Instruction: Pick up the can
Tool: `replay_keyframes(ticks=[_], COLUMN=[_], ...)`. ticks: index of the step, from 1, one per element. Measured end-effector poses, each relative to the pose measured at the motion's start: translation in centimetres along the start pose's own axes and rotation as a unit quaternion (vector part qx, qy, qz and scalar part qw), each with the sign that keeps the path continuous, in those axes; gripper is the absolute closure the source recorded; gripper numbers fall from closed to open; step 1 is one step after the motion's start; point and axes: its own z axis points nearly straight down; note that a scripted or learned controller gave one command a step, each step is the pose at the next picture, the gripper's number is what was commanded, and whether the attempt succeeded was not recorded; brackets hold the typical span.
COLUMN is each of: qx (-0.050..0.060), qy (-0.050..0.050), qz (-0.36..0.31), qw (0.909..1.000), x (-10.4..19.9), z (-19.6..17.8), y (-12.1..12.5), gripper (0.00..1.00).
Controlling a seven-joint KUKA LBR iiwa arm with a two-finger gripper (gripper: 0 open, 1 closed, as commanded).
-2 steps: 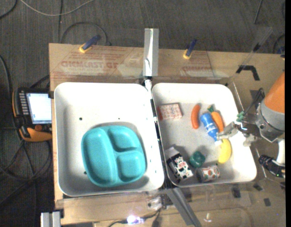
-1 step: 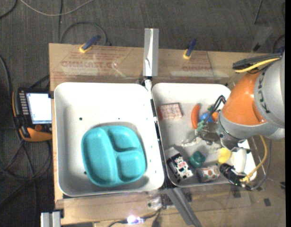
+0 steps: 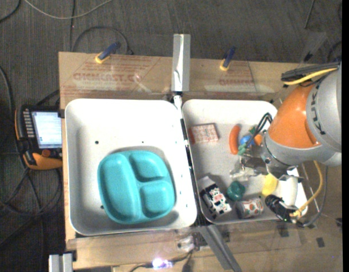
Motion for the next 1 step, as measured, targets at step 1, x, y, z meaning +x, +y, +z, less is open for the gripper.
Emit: replay_keyframes(ticks=[1], qx=[-0.004], qy=[-0.003], qz=[-0.022], qw=[0.9998], x=[3.52], z=[-11.3], y=[1.46], gripper=[1.0])
